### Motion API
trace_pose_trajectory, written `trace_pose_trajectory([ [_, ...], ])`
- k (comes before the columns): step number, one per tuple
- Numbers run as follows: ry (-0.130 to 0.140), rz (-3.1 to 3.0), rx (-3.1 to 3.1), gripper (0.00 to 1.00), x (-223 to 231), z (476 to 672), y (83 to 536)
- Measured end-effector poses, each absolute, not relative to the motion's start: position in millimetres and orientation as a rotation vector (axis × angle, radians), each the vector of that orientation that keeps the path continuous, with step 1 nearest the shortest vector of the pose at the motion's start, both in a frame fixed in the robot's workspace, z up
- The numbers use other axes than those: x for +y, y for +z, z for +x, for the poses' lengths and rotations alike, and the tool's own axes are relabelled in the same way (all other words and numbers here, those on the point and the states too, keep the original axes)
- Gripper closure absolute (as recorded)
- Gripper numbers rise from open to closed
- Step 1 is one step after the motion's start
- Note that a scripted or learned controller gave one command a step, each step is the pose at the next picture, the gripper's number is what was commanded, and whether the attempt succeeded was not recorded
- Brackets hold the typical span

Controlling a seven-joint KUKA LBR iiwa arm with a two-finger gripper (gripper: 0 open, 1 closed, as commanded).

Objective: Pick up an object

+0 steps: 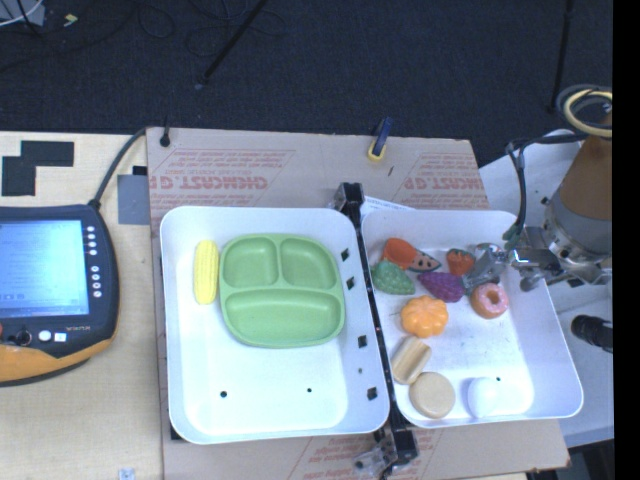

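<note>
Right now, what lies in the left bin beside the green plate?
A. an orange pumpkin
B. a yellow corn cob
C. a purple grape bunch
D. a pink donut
B: the corn lies in the left bin just left of the green plate, while the donut, pumpkin and grapes sit in the right bin.

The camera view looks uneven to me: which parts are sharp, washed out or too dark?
Camera view: the green tray and yellow corn are fairly sharp; the white object nearly blends into the bright right bin; the end effector is soft and blurry; the floor beyond the bench is nearly black.
</note>
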State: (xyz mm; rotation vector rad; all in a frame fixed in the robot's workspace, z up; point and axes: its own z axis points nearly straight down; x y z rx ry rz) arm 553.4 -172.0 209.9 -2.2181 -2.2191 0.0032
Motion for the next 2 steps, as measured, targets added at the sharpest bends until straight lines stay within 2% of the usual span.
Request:
trace_pose_trajectory([
  [1,0.005,-2.216,-2.218,0.0,-178,557.5,151],
  [2,0.005,-2.216,-2.218,0.0,-180,551.2,105],
])
